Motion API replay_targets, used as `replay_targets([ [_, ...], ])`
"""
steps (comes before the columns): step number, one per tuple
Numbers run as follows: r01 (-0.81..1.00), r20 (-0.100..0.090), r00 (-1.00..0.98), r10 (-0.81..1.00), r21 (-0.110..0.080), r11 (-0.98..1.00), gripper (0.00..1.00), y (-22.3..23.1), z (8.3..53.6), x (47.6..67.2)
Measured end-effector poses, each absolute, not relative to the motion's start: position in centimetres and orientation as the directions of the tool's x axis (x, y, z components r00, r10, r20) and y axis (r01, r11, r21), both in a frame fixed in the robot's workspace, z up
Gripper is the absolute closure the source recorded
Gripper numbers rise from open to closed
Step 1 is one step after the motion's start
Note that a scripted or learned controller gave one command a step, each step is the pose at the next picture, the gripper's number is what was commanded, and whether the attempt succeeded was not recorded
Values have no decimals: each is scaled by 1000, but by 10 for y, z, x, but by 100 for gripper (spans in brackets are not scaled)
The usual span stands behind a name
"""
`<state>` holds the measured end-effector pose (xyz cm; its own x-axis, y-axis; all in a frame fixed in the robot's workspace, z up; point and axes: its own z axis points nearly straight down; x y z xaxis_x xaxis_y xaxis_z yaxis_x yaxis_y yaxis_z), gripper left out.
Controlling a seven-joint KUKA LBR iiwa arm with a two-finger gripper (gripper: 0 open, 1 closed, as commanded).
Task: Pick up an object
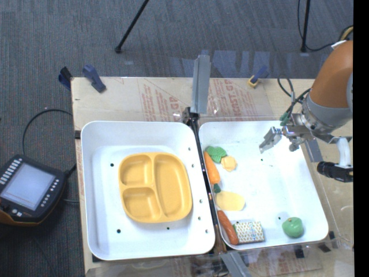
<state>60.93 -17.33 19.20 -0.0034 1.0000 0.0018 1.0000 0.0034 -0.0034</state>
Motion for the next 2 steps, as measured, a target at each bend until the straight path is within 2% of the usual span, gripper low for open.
replay_targets([
  [1, 994, 4, -105, 994, -10, 105, 0, -136, 114, 642],
  [2, 966, 2, -258, 966, -3, 258, 0, -82, 87, 644],
])
